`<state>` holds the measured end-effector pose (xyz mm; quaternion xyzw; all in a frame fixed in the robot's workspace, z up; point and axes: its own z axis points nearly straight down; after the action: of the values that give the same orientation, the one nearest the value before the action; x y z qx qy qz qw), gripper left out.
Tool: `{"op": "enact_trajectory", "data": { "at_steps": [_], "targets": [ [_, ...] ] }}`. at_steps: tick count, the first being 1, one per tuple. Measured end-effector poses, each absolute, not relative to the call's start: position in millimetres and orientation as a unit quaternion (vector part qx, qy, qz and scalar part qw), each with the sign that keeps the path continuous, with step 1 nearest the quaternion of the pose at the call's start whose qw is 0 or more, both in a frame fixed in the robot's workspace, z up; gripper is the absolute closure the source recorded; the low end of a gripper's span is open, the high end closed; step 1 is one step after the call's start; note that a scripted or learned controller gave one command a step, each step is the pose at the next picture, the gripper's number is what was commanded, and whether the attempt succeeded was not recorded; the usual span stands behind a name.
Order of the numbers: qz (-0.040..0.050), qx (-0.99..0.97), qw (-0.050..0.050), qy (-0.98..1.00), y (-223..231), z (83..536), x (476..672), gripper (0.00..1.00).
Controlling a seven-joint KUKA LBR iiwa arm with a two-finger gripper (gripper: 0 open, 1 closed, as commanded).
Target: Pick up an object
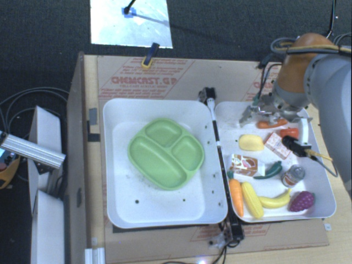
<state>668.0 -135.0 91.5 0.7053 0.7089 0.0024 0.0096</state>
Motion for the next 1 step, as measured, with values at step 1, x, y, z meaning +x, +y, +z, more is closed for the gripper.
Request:
{"op": "enact_trajectory", "data": {
  "at_steps": [1],
  "targets": [
    [0.0039, 0.705, 0.012, 0.709, -135.8, 104.3, 669.8, 1.00]
  ]
}}
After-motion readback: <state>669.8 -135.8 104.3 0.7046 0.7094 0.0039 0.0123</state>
